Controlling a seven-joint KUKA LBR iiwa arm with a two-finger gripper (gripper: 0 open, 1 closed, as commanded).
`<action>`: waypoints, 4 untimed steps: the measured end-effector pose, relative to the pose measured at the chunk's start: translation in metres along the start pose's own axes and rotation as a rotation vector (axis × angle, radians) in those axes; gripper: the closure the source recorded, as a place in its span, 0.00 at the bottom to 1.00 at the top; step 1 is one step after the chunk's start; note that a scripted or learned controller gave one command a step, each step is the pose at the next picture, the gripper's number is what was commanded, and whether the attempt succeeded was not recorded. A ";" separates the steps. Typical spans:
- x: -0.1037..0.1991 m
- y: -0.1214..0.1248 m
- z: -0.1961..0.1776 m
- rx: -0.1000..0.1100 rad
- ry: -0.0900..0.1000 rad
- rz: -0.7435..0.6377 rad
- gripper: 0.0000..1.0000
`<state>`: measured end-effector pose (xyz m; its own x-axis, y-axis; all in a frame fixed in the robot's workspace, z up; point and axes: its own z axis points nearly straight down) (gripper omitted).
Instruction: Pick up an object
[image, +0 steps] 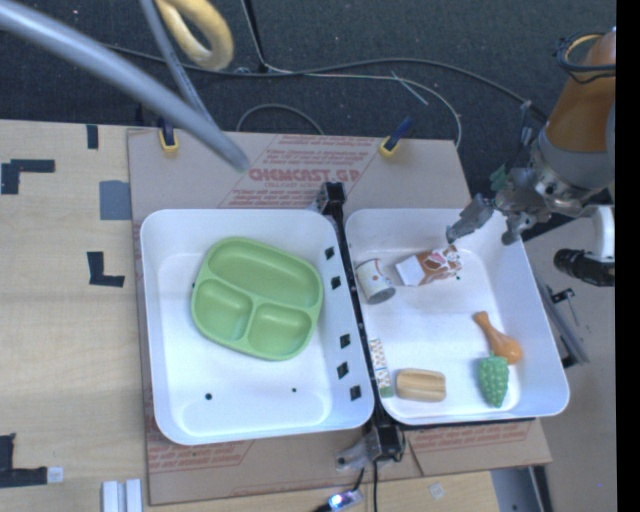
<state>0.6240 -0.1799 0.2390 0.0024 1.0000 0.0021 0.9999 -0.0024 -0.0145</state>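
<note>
The right bin holds several small objects. A grey can lies on its side near the divider, with a white and brown packet just right of it. An orange drumstick toy, a green grape bunch and a tan bread roll lie along the front. My gripper hovers over the bin's back right corner, above and right of the packet. It is open, with nothing between its fingers.
A green divided plate lies in the left bin. A patterned strip rests against the divider between the bins. Cables and a grey pole cross the back left.
</note>
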 end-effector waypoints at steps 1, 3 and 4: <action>0.001 0.002 -0.008 -0.013 -0.003 -0.004 0.00; -0.009 -0.004 0.094 -0.008 -0.003 -0.003 0.00; -0.013 -0.014 0.147 -0.008 -0.003 -0.003 0.00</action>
<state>0.6076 -0.1930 0.0925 -0.0004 1.0000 -0.0009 1.0000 0.0004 -0.0069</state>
